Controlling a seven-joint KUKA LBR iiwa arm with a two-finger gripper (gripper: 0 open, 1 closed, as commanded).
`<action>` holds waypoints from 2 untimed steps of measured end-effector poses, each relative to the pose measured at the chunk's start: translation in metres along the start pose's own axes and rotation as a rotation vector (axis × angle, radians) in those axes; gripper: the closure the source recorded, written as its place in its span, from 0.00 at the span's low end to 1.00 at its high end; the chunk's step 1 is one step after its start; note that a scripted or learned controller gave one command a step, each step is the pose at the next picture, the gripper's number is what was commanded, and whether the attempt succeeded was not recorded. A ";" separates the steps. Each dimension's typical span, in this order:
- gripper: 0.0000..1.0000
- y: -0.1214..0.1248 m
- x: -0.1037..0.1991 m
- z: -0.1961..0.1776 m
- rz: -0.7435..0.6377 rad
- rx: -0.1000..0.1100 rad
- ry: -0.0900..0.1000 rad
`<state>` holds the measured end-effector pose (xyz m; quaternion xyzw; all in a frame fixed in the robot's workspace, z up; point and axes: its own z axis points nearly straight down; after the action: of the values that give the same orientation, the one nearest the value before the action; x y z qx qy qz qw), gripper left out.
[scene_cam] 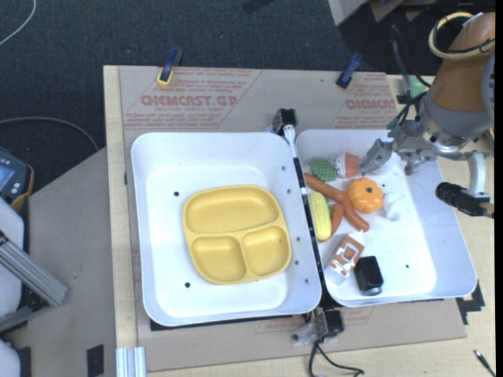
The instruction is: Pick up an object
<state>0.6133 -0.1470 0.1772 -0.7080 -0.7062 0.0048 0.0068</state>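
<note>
The bench [236,93] carried two shallow white bins side by side. The left bin [157,210] held a yellow divided tray [236,232] with three compartments, lying flat near the bin's middle.

The right bin [440,250] held the loose objects, grouped in its left half. An orange ball [365,195] sat near the centre of the group, touching a pair of orange carrots [336,200] that crossed beneath it. A yellow corn cob [319,215] lay just left of the carrots, along the bin's left wall. A green item [323,169] and a small red-and-white item [346,163] lay at the far left corner. A small orange-and-white box [344,257] and a black block [368,274] lay at the near side, just beside each other.

The arm [464,69] reached in from the right, over the far part of the right bin. The gripper [393,154] hung just right of the red-and-white item and far of the orange ball. Whether the jaws were released or clenched could not be told; no object was seen between them.
</note>
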 end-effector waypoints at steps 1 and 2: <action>0.00 0.003 0.000 -0.009 -0.002 -0.015 -0.002; 0.00 0.004 -0.009 0.040 -0.002 -0.010 -0.002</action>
<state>0.6165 -0.1559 0.1375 -0.7074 -0.7068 0.0020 0.0027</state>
